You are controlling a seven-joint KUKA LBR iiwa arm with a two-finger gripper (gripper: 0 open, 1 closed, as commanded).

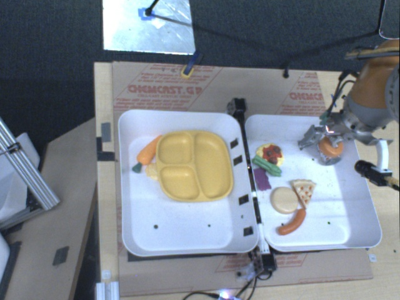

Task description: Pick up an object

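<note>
The gripper (326,144) sits at three o'clock in the right bin (356,227), fingers clamped on an orange object (330,147). A sausage (292,222) lies at six o'clock.

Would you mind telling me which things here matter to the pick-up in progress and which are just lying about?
In play: gripper; orange object between its fingers; right bin.

Lying about: yellow tray, carrot, left bin, pizza slice, sausage, round bun, green bean.

2 white bins (187,245), yellow divided plate (190,165) in left bin, cardboard sheet (169,86), foil square (150,17)
</note>
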